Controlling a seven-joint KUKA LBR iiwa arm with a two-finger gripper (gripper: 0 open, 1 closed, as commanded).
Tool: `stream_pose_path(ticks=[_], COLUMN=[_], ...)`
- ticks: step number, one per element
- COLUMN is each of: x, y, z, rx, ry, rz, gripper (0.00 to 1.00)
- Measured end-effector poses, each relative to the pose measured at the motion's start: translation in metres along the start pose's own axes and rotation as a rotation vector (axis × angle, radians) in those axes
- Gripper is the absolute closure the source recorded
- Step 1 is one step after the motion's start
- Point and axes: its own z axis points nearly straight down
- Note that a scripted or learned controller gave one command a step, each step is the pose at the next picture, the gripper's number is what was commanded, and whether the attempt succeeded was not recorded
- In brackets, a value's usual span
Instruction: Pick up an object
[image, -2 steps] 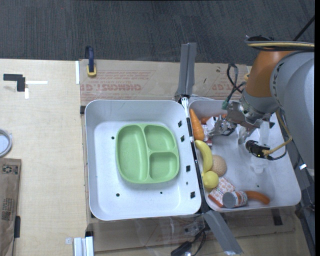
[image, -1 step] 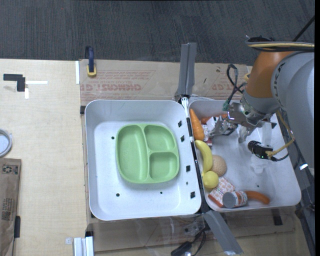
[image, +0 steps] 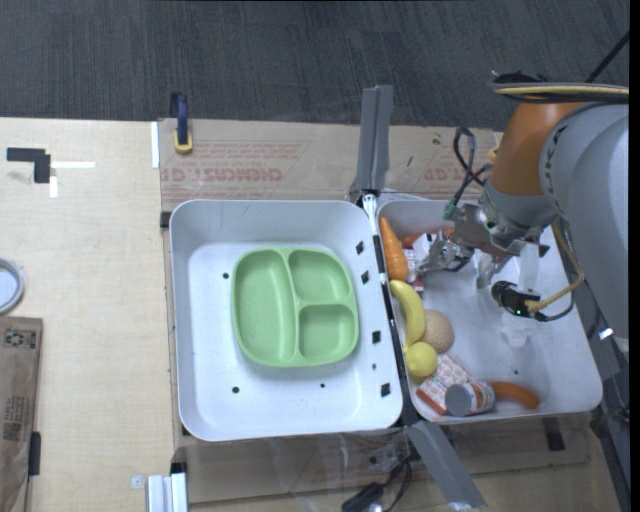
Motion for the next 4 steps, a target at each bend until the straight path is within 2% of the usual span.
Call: stream_pose_path(ticks=[1,2,3,4], x=[-0.007,-0.005,-0.02,-0.011], y=[0.002,0.001,0.004,-0.032], z=[0.001,0.001,0.011,0.0], rx=[0.012,-0.001,-0.005,-0.098], ry=[0.015,-0.002,-0.006,-0.007], rz=[0.026,-0.007,-0.013,-0.004], gripper=[0.0,0.0,0.0,0.0])
